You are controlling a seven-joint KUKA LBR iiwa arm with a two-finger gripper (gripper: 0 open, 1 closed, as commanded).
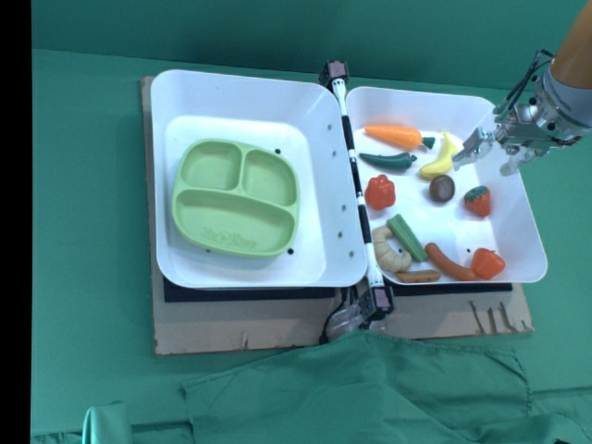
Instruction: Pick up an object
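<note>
Toy food fills the right bin (518,239), and we count eleven pieces: one carrot (395,136), one banana (442,158), one dark green chilli (388,160), one red pepper (379,192), one brown round piece (441,189), one strawberry (477,201), one green cucumber-like stick (405,237), one pale ringed piece (390,253), two sausages (450,262), and one red-orange piece (487,264) by the front wall. Left bin (240,95) holds one green divided plate (238,197) with three compartments. Tool (493,152) hovers over the right bin's far right part, near the banana and above the strawberry; its two fingers stand apart and we see nothing between them. Arm (573,63) is cut off by the right edge. We cannot make out what the pale ringed piece is. Second sausage (419,276) is partly tucked under it. Green cloth (370,391) covers the table front.
</note>
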